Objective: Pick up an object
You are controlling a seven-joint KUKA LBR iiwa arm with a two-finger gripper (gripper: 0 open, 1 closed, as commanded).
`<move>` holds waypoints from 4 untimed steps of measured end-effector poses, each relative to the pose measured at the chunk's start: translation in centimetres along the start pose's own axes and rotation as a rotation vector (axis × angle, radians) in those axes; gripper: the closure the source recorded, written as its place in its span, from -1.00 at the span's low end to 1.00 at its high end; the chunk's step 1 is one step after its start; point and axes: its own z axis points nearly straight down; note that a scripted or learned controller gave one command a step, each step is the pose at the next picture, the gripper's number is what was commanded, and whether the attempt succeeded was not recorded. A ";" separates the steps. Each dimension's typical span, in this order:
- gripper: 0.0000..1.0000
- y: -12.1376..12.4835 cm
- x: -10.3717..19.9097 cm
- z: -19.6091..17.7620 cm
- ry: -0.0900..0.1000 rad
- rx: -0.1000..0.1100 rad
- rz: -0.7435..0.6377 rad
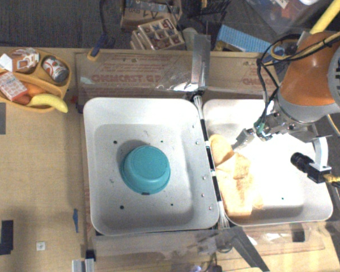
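**Arm over the right bin, bread slices below**

The table carried two shallow white bins side by side. The left bin held a teal bowl, turned upside down and sitting near its middle. The right bin held pale, tan bread-like slices — they lay heaped along its left wall, one rounded piece at the top and a longer piece running down towards the near corner.

The grey arm, with its orange band, reached in from the right and hung over the upper part of the right bin. Its gripper pointed down and left, the tip just beside the upper slice; whether it touched the slice could not be told. The state of the jaws could not be told either — they were too small and blurred.

At the table's far left corner stood a yellow dish with a banana and small packets.
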 end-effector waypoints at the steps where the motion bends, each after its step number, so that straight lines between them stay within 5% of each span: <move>1: -1.00 0.5 -6.7 6.2 -0.002 -0.003 0.065; 2: -1.00 -4.1 -1.1 9.3 -0.010 -0.016 -0.074; 3: -1.00 -8.2 1.1 9.3 -0.010 -0.017 -0.108; 4: 1.00 -8.2 1.1 8.5 -0.007 -0.018 -0.105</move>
